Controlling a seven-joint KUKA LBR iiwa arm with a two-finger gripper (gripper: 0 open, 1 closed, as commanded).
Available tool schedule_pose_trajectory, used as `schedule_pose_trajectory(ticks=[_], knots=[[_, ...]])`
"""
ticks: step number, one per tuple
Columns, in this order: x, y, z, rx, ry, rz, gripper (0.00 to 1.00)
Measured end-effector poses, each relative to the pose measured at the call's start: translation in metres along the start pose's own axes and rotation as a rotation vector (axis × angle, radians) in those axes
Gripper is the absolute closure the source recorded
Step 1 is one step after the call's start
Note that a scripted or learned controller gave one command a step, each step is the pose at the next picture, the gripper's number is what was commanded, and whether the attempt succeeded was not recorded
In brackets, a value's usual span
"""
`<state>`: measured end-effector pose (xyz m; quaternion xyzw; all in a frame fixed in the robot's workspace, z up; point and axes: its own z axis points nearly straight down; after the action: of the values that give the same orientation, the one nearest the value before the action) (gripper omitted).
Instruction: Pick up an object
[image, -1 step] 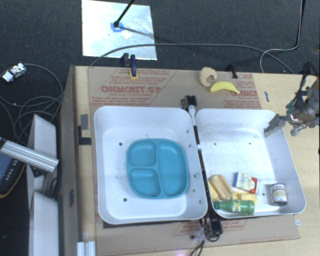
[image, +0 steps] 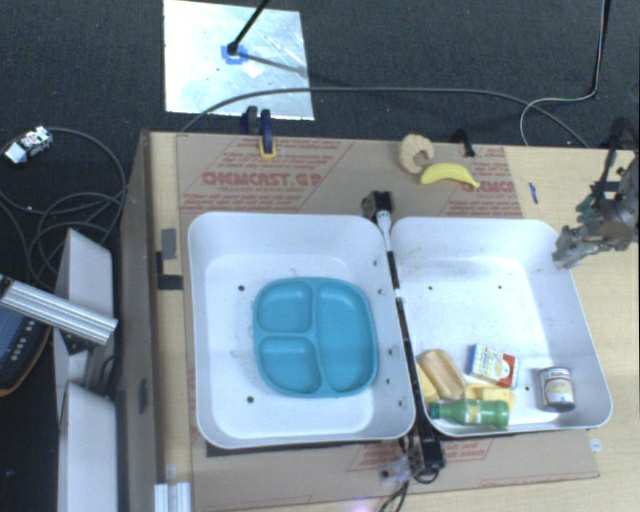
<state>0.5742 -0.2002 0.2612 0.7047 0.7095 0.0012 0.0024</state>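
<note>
The right bin (image: 470, 270) holds a cluster of items in its near corner. A tan bread-like roll (image: 440, 373) lies beside a green bottle (image: 470, 412) that rests on its side over a yellow item (image: 497, 398). A small red and white box (image: 492, 364) sits just behind them, and a small can (image: 556, 388) stands at the near right. My gripper (image: 590, 235) hangs over the bin's far right rim, well away from these items, with nothing seen in it.
The left bin (image: 220, 300) holds a blue divided plate (image: 313, 335). Behind the bins on the cardboard lie a banana (image: 448, 174) and a tan round piece (image: 415, 151). A blue and yellow clamp (image: 262, 130) sits at the far edge.
</note>
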Motion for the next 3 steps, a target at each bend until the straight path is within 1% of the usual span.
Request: schedule_pose_trajectory(ticks=[1, 2, 3], knots=[[0.045, 0.013, 0.028, 0.003, 0.002, 0.002, 1.0], [0.071, 0.095, 0.036, 0.002, 0.001, 0.001, 1.0], [0.162, 0.096, 0.039, 0.003, 0.003, 0.001, 1.0]])
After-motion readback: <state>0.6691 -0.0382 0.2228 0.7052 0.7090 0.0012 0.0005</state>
